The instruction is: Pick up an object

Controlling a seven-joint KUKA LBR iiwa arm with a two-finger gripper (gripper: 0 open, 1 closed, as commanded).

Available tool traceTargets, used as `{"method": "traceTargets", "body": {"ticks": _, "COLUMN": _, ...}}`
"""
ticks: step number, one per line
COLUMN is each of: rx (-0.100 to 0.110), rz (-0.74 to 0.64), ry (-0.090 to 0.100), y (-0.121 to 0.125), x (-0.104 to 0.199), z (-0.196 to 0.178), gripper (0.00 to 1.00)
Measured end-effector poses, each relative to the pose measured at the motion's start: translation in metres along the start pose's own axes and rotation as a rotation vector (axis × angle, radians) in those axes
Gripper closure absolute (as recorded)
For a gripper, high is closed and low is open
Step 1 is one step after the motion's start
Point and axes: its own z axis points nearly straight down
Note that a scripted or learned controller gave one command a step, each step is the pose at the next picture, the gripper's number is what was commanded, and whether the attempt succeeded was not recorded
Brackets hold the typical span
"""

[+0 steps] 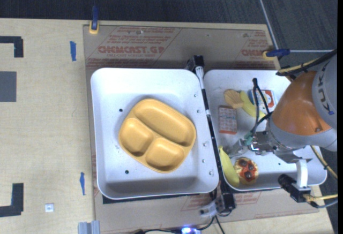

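Observation:
In the right bin [214, 88], my gripper [242, 144] hangs low over the front half, and the arm comes in from the right. Just below it lie a yellow banana [229, 167] against the left wall and a small round pizza-like toy [247, 170]. A pink printed box [227, 119] lies behind the gripper. At the back are a tan biscuit-like piece [233, 98], a yellow item [247, 104] and a white, blue and orange packet [264, 100], partly hidden by cable. Nothing shows between the gripper's tips.
The left bin [104, 88] holds a yellow three-compartment plate [156, 134] in its middle. A black divider rail [206, 115] runs between the bins. The bins rest on a cardboard sheet [134, 45] on the bench.

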Motion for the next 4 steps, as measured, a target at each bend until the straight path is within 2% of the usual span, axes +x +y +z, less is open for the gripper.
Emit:
{"method": "traceTargets", "body": {"ticks": 3, "rx": -0.001, "rz": 0.002, "ry": -0.002, "y": 0.0, "x": 0.004, "z": 0.0, "gripper": 0.0}}
{"method": "traceTargets", "body": {"ticks": 4, "rx": -0.007, "rz": 0.002, "ry": -0.004, "y": 0.002, "x": 0.003, "z": -0.011, "gripper": 1.0}}
